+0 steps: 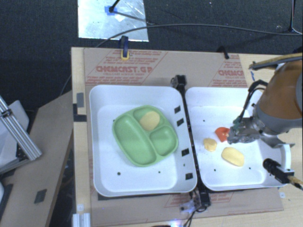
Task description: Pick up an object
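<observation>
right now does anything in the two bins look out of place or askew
Slightly: the green divided plate sits turned at an angle in the left bin, with one yellow piece in a compartment. Nothing looks spilled or damaged.

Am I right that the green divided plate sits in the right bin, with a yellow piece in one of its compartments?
Not quite: the camera view shows the green divided plate in the left bin, not the right. The yellow piece does lie in one of its compartments.
</observation>
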Controlling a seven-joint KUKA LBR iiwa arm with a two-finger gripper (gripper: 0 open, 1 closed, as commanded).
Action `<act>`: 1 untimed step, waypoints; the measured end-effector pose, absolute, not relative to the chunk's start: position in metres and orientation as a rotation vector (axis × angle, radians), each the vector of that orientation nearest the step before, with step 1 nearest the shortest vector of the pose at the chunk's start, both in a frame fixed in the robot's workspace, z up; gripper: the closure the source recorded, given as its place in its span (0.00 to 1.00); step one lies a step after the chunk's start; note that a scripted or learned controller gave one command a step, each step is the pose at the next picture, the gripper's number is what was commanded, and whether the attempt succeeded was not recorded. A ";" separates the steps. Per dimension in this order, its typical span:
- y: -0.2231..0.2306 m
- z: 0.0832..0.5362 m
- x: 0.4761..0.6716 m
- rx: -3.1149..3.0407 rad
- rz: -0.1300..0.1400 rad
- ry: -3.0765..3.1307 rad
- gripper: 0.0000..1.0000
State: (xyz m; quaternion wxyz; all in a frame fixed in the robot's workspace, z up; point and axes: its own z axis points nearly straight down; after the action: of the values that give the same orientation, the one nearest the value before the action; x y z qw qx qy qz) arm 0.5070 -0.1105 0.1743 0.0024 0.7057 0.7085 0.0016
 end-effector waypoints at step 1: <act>-0.115 0.238 0.509 2.211 0.007 2.220 1.00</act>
State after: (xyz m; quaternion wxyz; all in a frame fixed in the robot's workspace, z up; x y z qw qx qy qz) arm 0.5090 -0.1153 0.2379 0.0039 0.7057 0.7085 0.0024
